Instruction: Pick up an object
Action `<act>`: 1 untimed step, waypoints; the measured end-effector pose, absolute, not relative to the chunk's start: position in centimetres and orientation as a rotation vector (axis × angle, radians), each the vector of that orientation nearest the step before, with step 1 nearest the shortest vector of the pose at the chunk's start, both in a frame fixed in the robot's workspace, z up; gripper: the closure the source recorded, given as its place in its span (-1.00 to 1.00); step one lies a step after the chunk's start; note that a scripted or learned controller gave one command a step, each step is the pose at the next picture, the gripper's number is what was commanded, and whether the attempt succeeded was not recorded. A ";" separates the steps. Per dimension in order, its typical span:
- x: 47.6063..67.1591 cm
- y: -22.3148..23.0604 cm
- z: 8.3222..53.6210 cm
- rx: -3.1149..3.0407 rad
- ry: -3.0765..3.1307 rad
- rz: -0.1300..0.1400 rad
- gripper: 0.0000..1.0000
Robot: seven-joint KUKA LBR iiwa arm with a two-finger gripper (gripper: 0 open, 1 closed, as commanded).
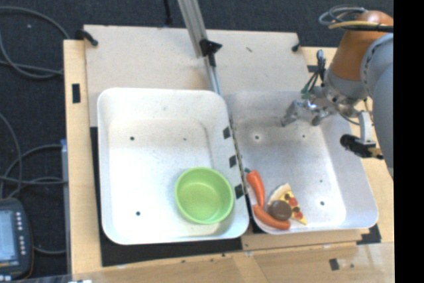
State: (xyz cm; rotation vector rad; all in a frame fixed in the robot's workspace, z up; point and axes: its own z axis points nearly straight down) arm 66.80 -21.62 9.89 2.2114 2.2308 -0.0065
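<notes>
My gripper (303,117) hangs over the upper part of the right bin (331,162), its two fingers spread apart with nothing between them. In that bin's near left corner lie an orange carrot (256,185), a red-orange sausage (271,218), a brown round piece (281,209) and a yellow pizza slice (292,201), all clustered together well below and left of the gripper. A green bowl (204,195) stands upright in the lower right of the left bin (132,142).
A slanted aluminium post (189,0) rises from the bench behind the bins. The grey arm with its orange band (354,53) enters from the right. Cables lie on the dark floor at left.
</notes>
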 end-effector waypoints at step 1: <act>67.0 -21.8 11.4 2.200 2.229 -0.006 1.00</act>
